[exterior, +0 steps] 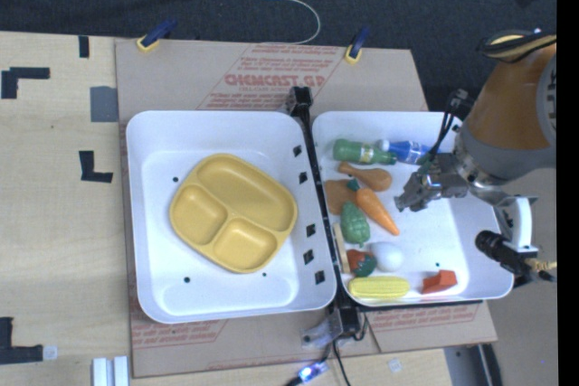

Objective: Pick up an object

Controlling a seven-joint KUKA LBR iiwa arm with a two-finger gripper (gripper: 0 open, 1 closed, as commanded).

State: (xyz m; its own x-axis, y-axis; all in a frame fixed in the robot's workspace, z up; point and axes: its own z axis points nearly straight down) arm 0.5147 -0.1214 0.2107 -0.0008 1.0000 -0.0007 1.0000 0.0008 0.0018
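Observation:
The right bin [470,235] holds several toy foods along its left side. A green bottle [360,150] and a blue bottle [404,149] lie at the back. Below them lie a brown drumstick [366,177], an orange carrot [376,209] and a green vegetable [355,223]. A white egg [388,256], a corn cob [379,287] and a red piece [439,281] are near the front. My gripper [420,192] hangs over the bin's middle, just right of the carrot, with nothing seen in it.
The left bin [154,194] holds a yellow divided plate [233,211]. A black divider [312,185] runs between the bins. The arm's orange band [511,95] is at the right, and a black fitting [502,250] overhangs the right bin's rim.

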